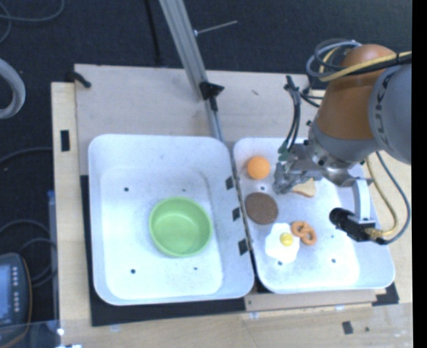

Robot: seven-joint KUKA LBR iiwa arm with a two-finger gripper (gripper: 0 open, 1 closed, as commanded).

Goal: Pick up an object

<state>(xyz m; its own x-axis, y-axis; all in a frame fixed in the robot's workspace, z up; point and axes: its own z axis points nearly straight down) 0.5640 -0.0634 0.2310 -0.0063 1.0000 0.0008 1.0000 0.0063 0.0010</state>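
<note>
In the right bin [343, 270] lie an orange ball [257, 167], a brown round cookie [261, 208], a fried egg toy [281, 243], a small pretzel [304, 232] and a tan bread-like piece [307, 188]. My gripper [288, 180] hangs low over the bin's far part, right beside the tan piece and to the right of the orange ball. The arm's body hides part of the tan piece. Nothing shows between the fingers.
The left bin [119, 194] holds a green bowl [180, 226]. A slanted metal rail [188, 46] runs from the top down to the gap between the bins. A black fitting [351, 225] of the arm and cables hang over the right bin's right side.
</note>
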